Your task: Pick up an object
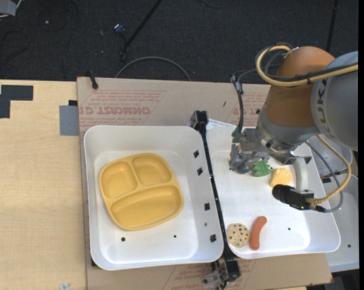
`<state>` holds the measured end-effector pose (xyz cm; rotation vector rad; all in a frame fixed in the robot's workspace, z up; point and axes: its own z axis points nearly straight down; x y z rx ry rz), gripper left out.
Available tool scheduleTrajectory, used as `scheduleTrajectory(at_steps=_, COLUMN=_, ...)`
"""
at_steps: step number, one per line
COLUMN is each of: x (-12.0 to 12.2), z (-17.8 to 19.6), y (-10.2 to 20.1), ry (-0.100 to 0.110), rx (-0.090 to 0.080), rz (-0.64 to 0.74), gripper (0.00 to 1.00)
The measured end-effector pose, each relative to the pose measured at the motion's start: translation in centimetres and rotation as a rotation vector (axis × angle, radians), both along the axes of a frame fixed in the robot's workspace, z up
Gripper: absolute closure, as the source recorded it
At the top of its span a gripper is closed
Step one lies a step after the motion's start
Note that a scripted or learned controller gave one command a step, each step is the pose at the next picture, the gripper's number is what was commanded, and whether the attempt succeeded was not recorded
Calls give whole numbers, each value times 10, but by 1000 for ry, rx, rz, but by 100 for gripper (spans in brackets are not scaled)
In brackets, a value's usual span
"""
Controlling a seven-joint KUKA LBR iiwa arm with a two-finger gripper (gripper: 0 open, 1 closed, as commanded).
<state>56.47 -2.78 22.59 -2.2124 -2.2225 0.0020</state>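
Gripper [241,162] low in right bin [287,219], open or closed: can't tell. Green veg piece [261,169] just beside it, corn cob [281,177] just past that.

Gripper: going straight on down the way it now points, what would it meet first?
Probably the bare floor of the right bin near the divider. The gripper points down next to the green toy, which looks beside its line, not under it; depth is unclear.

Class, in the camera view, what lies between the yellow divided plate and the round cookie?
Between the plate and the cookie, the camera view shows bare white bin floor and the black divider strip.
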Motion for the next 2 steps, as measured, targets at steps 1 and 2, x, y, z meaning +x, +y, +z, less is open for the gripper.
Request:
scheduleTrajectory(at_steps=1, x=-6, z=7, y=56, ry=-1, rx=-1, rz=1, gripper=100)
scheduleTrajectory(at_steps=2, x=-9, z=-3, y=104, ry=2, rx=-2, rz=0, gripper=100)
